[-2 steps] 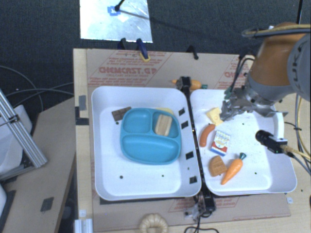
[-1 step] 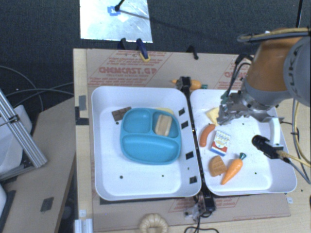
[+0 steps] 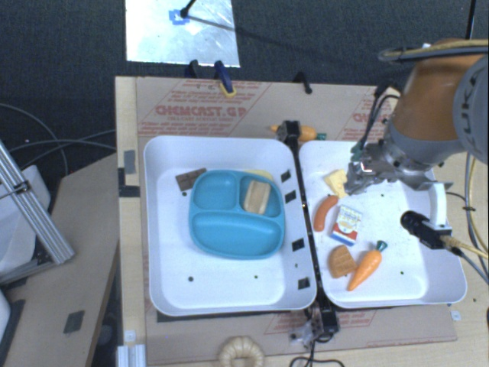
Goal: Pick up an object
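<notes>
My gripper hangs over the upper part of the right bin, just right of a yellow cheese wedge. Nothing can be seen held in it. Below the wedge lie an orange-red sausage, a small white carton with red and blue print, a brown bread piece and a carrot with a green top. The grey arm with its orange band comes in from the upper right.
The left bin holds a blue divided plate with a tan toast slice in its upper right compartment, and a brown block beside the plate. A black divider runs between the bins. A black fitting sits at the right bin's edge.
</notes>
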### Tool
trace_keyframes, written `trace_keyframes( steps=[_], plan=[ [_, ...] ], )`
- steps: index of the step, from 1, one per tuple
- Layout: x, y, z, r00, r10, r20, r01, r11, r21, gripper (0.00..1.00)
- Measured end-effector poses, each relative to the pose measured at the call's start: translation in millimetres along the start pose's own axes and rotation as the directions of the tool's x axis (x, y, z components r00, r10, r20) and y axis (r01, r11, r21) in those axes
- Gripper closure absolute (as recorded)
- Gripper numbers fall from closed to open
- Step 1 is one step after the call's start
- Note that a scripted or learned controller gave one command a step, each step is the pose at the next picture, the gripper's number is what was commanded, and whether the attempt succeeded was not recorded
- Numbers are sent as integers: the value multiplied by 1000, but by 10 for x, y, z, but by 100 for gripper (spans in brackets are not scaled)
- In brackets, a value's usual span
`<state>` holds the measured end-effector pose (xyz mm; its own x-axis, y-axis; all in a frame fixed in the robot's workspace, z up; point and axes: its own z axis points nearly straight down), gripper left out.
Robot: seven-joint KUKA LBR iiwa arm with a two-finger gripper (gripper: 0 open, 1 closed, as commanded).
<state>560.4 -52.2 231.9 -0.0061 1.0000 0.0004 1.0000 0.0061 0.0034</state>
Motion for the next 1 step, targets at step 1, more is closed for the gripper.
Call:
trace_keyframes(
  steps=[1],
  plan=[
    [-130,39,148,1000,5,1,-5,1000,3,100]
  ],
)
